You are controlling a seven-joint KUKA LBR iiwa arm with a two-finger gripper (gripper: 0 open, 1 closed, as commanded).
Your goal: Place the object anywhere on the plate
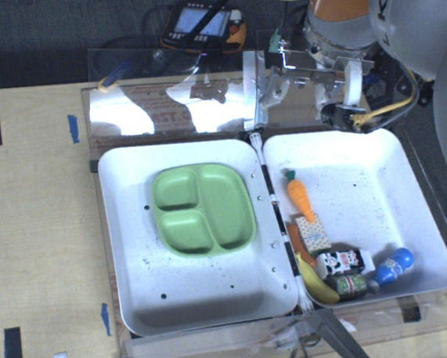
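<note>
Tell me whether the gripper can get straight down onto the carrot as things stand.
Probably yes. The carrot lies apart from the pile at the right bin's near end, nothing over it, and the gripper hangs above that bin's far rim.

Matt green plastic plate [203, 208]; glossy white bins [125, 223].

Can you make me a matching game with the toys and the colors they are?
Things:
1. carrot
2. banana
3. plate
4. ball

Colors:
A. blue
B. light green
C. orange with a green top
D. yellow

Right pairs: 1-C, 2-D, 3-B, 4-A
</note>
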